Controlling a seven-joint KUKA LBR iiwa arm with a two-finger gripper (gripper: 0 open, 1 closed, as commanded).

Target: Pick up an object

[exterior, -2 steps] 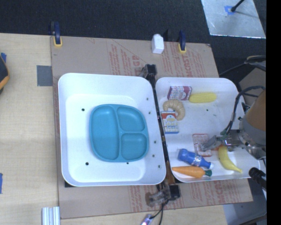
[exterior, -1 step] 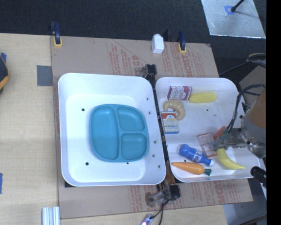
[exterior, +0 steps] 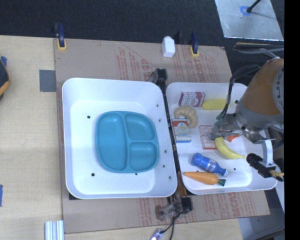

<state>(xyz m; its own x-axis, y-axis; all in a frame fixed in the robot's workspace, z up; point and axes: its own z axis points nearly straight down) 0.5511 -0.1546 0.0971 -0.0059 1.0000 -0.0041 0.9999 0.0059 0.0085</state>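
left bin: the shallow white plastic bin [exterior: 72, 134] on the left carries one thing, a light blue plastic plate with three compartments [exterior: 127, 140], lying flat near its middle. as a judgement, it sits apart from the clutter and looks like a drop-off spot rather than a pick.

right bin: the shallow white plastic bin [exterior: 240, 184] on the right holds all the small things, crowded together.

candidates: a yellow plastic banana [exterior: 228, 149] lies just beside the gripper; a blue plastic bottle with a white cap [exterior: 208, 164] lies on its side below that; an orange plastic carrot with a green end [exterior: 203, 178] lies along the near wall.

others: a beige ring-shaped pastry [exterior: 185, 115], a small red and white box [exterior: 191, 99], a small red and white packet [exterior: 181, 130] and a long pale yellow piece [exterior: 214, 104] sit toward the far side.

arm: the grey arm with its orange band [exterior: 262, 96] reaches low over the right bin from the right.

gripper: the two-finger gripper [exterior: 224, 130] is down among the objects, near a flat pinkish card [exterior: 207, 136] and the banana's upper end. i cannot tell whether the claw is spread or closed, and nothing is visibly held.

task object: likely the banana or the card, both resting on the bin floor.

risk: tight packing may let neighbours get nudged.
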